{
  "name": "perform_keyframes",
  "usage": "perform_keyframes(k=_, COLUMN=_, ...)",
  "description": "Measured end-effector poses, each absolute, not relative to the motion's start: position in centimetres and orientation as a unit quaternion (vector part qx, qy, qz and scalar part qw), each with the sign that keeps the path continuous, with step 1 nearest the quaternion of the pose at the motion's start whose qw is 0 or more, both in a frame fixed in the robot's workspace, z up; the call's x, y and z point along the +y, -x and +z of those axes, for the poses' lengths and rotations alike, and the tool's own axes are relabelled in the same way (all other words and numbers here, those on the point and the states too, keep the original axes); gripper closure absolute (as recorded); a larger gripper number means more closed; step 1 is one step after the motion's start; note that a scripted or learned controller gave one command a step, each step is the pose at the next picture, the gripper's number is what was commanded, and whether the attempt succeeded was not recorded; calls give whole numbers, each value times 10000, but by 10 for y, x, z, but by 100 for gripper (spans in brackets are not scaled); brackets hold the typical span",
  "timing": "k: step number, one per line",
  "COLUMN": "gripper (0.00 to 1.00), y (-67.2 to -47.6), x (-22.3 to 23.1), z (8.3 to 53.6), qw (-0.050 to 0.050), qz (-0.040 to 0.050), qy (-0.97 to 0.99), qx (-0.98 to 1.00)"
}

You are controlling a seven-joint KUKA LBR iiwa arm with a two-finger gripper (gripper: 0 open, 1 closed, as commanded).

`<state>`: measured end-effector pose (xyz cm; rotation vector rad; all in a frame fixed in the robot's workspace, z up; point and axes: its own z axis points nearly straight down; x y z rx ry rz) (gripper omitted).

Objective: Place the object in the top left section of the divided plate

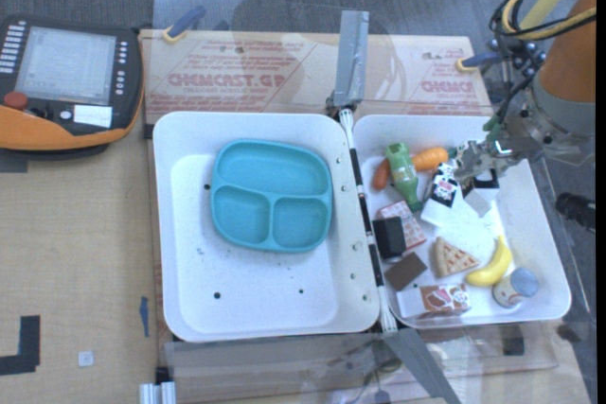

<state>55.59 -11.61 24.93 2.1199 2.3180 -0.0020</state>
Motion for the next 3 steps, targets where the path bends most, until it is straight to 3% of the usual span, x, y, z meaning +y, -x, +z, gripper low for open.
perform_keyframes(k=1, gripper=100, y=-573, x=-40, z=227, qw=-10, qz=-5, qy=-6427, qx=7661)
perform_keyframes(k=2, gripper=100, y=-529, x=45, z=225, qw=-12, qz=-7, qy=-5735, qx=8192)
perform_keyframes(k=3, gripper=0, y=-529, x=45, z=225, qw=-9, qz=-6, qy=-5739, qx=8189)
